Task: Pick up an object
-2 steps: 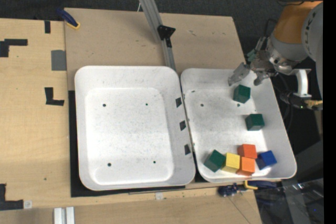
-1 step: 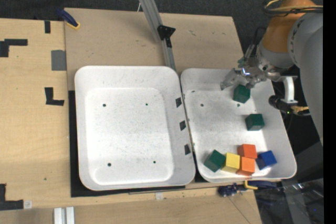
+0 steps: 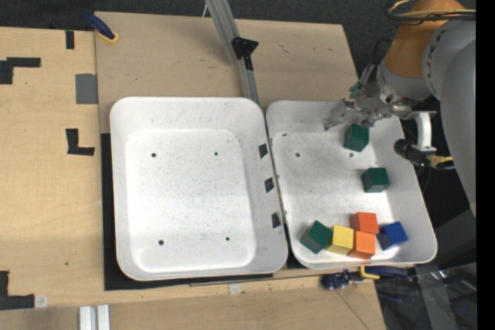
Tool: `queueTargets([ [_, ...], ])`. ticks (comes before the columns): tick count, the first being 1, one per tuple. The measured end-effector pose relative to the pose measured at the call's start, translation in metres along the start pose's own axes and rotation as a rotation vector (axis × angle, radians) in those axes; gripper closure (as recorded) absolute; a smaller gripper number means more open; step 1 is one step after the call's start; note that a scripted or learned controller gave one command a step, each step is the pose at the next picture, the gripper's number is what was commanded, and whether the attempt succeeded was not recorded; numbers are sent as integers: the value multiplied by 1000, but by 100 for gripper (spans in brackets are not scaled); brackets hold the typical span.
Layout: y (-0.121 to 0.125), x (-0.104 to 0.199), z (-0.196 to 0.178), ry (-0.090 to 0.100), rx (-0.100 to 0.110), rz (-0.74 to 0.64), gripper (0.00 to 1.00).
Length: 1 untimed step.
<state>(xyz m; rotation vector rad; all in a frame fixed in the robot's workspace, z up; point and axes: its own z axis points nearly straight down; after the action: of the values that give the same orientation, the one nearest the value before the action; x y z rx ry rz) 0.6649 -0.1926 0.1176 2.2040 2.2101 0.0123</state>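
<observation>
Pincer (image 3: 356,122) over right bin (image 3: 309,166), near its far edge; fingers clenched on a dark green block (image 3: 356,138) hanging just below them. Second green block (image 3: 375,179) mid-bin toward right wall. Cluster at near edge: green (image 3: 315,236), yellow (image 3: 343,237), two orange (image 3: 363,233), blue (image 3: 394,234). Left bin (image 3: 139,120) alongside.

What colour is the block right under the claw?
Dark green: the block just below the claw, in the camera view.
</observation>
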Motion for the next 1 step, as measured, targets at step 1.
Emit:
queueTargets([
  [1, -1, 0, -7, -2, 4, -1, 100],
])
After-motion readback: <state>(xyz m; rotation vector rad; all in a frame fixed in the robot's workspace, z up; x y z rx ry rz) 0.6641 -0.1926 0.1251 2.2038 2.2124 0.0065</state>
